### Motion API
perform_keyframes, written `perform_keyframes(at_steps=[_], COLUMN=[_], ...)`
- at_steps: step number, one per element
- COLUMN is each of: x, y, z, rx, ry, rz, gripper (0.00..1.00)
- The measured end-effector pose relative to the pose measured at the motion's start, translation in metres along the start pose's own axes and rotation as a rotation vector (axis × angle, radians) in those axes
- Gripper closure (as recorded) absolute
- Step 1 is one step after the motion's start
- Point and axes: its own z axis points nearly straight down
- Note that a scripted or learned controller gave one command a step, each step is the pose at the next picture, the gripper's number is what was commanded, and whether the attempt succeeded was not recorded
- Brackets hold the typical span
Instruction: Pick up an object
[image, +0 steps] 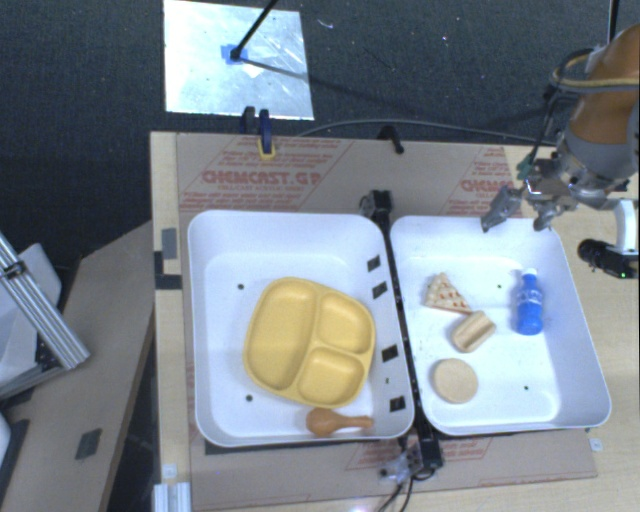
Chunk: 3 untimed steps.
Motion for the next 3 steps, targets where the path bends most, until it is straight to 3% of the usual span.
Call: perform_keyframes(at_steps=[1,3], x=[0.0,-0.008], y=[0.002,-0.007], z=[-0.008,0.104], rx=[-0.013,-0.008], ry=[-0.002,-0.001], rz=[-0.002,-0.001], gripper=[0.0,0.0])
